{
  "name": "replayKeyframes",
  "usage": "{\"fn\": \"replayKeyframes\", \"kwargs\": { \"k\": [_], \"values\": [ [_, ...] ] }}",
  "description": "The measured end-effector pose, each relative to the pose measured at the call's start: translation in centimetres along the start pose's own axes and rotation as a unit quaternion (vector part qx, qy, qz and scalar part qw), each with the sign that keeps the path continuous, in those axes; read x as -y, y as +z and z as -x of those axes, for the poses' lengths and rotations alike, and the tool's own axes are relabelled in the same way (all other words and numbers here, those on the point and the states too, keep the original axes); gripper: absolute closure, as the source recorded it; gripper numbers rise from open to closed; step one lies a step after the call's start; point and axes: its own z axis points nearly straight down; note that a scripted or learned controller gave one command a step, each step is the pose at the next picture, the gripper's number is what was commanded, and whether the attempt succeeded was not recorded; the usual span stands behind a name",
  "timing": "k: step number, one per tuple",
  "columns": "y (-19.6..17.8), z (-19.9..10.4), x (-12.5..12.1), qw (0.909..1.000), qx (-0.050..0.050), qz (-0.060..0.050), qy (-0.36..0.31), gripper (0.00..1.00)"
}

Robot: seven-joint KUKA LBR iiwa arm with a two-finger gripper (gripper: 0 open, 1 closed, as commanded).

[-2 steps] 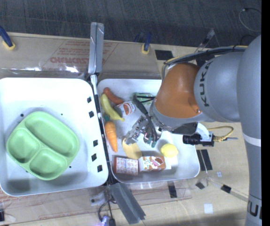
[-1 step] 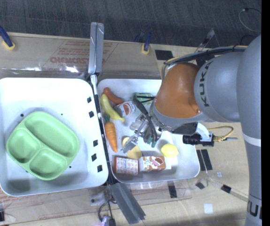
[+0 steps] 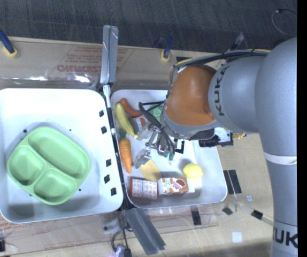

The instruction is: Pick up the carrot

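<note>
- Dark grey carpet floor point(image 3: 143, 9) runs along the top.
- The desk point(image 3: 52, 58) has a brown cardboard top with faint red print.
- Blue clamps point(image 3: 6, 43) sit at the desk's far edge.
- A grey metal bar point(image 3: 109, 52) stands between the bins.

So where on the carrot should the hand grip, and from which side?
Probably mid-body, coming straight down from above. The carrot lies flat and lengthwise beside the right bin's left wall, with the banana at its top end, so the fingers should close across its narrow width, one slipping between carrot and wall.
</note>
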Motion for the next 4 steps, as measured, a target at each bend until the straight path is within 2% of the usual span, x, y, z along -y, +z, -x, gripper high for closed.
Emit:
{"fn": "replayKeyframes", "kwargs": {
  "k": [1,2,3,4],
  "values": [
    [-1.1,0.1,-0.1,1.0,0.001,0.0,-0.002,1.0],
    [-1.1,0.1,-0.1,1.0,0.001,0.0,-0.002,0.0],
    [0.0,-3.7,4.3,0.9994,-0.001,0.0,0.035,0.0],
    [0.0,2.3,-0.3,0.9982,-0.002,-0.001,0.06,0.0]
  ]
}}
